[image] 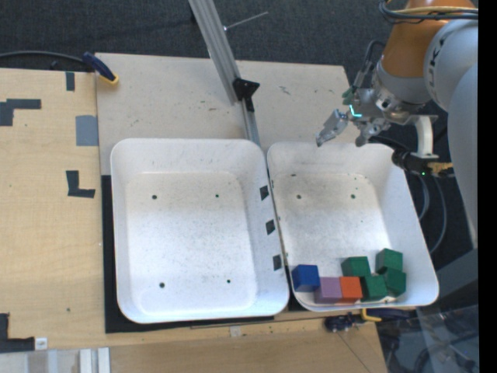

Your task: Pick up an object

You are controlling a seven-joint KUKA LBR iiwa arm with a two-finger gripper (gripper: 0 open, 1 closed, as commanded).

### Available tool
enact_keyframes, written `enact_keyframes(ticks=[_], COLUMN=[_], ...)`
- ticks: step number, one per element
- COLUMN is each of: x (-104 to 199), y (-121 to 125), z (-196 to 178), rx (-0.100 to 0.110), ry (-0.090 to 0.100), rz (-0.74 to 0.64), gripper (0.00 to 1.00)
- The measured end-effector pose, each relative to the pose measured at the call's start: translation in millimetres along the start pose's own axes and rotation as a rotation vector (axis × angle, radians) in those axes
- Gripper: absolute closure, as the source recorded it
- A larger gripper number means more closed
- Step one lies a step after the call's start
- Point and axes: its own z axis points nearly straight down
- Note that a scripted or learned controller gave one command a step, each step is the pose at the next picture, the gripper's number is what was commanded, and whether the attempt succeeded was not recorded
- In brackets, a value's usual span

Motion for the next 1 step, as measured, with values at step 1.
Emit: enact_keyframes(ticks=[1], x=[-0.6], y=[0.9], z=[-3.5], rx=[-0.005], ry=[-0.003], rz=[-0.001], gripper=[0.0])
